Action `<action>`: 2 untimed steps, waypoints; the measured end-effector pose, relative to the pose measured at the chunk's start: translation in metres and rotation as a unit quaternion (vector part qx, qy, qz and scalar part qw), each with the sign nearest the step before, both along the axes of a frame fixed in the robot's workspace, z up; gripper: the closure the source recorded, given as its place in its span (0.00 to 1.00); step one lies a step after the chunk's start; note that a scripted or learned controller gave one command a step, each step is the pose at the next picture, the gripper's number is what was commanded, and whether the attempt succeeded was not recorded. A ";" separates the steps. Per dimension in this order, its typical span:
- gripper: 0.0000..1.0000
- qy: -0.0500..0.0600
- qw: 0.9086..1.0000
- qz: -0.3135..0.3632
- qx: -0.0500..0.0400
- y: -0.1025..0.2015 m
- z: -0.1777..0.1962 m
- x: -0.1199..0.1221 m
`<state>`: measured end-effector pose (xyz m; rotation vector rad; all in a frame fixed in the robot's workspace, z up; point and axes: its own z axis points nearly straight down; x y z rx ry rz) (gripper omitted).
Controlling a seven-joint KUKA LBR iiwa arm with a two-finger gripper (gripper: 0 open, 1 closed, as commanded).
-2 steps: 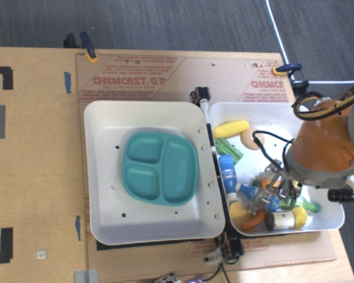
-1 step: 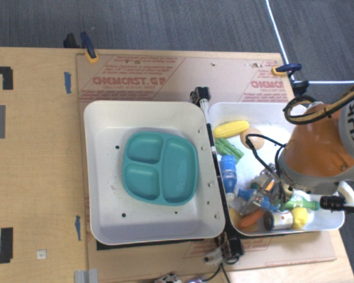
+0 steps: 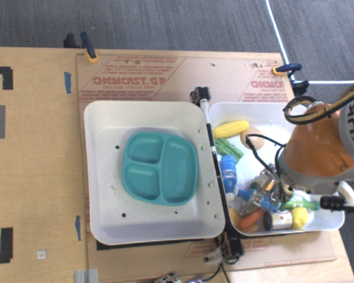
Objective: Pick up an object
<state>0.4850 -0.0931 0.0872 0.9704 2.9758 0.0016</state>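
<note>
The gripper (image 3: 266, 192) is reaching down into the right bin (image 3: 265, 112), sitting over the heap of small toys (image 3: 256, 208) crowding its near end. The toys are lying directly under and just left of it. Its fingers are blurring into the clutter, so I cannot tell how far they are opening, or whether anything is being held.

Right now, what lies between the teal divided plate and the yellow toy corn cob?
In the camera view, the adjoining bin walls lie between the teal divided plate and the yellow toy corn cob, with bare white floor of the left bin.
</note>
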 end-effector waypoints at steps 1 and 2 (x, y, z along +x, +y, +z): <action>0.00 0.000 1.000 0.000 0.000 0.000 0.000 0.000; 0.00 0.000 1.000 0.000 0.000 0.000 0.000 0.000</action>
